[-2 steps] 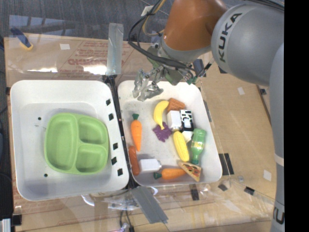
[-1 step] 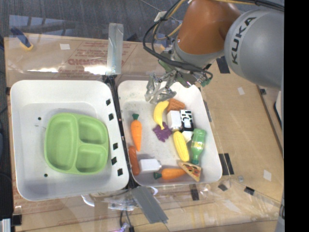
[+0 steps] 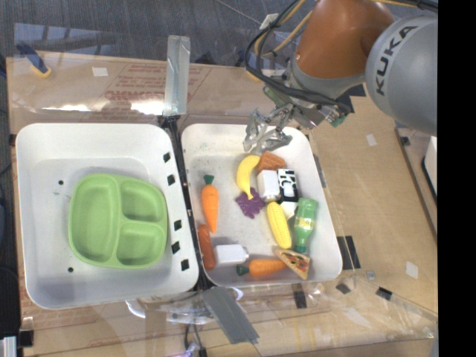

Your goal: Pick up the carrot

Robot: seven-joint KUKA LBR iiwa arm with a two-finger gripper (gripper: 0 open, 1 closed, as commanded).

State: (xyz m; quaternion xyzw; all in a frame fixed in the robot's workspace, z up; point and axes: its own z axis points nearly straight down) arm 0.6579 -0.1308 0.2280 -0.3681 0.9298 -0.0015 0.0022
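The pick looks barely begun: the gripper (image 3: 266, 131) hovers over the upper rim of the right bin (image 3: 321, 171), its fingers slightly apart and holding nothing, while the carrot (image 3: 210, 205) lies untouched at centre frame in that bin's left part.

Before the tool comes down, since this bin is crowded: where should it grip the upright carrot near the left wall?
Probably from above, at the thick upper half of the carrot, fingers closing across its width: it lies lengthwise with bare floor either side, grapes nearest.
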